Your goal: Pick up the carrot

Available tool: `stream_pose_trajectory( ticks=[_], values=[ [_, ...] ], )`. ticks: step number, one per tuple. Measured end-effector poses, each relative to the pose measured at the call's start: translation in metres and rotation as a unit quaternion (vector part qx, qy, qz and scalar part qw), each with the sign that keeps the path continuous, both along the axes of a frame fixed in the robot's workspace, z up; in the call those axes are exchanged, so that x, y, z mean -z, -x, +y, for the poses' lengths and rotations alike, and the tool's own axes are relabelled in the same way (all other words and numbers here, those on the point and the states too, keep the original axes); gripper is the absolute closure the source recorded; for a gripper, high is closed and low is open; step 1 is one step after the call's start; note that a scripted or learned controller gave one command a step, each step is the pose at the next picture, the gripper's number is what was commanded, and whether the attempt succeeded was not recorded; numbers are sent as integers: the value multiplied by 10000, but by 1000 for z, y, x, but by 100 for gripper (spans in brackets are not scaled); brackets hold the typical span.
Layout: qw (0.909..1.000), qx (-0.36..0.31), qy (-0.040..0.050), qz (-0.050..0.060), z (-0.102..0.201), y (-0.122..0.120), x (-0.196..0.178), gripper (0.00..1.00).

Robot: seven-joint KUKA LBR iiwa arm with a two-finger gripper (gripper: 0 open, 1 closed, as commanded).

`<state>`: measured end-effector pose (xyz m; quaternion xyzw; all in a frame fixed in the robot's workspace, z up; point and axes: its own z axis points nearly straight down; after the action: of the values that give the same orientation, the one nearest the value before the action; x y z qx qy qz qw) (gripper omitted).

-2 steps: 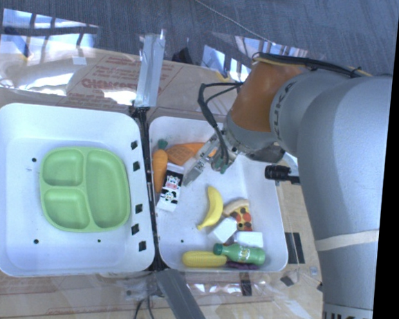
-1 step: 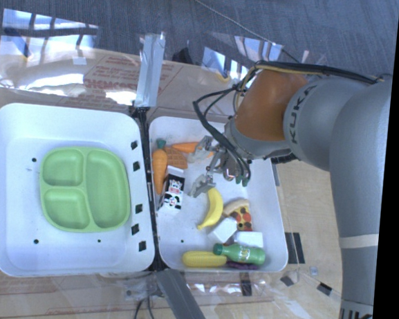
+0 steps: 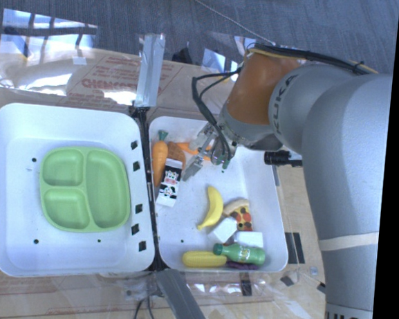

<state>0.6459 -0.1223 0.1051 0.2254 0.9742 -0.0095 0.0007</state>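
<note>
The carrot is orange with a green top and lies lengthwise along the left wall of the right bin, near its far end. My gripper hovers just right of the carrot, over the far part of the same bin. It looks open, and nothing shows between its fingers. A brownish-orange item lies between the carrot and the gripper, partly hidden by the gripper.
A black-and-white carton lies right beside the carrot's tip. Nearer the front are a banana, a pizza slice, a white block, a green bottle and a yellow item. The left bin holds a green divided plate.
</note>
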Motion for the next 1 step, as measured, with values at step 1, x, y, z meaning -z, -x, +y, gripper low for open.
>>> stream_pose_trajectory(
  ticks=[1],
  values=[
    [9999, 68, 58, -128, 6, 22, 2, 0]
  ],
)
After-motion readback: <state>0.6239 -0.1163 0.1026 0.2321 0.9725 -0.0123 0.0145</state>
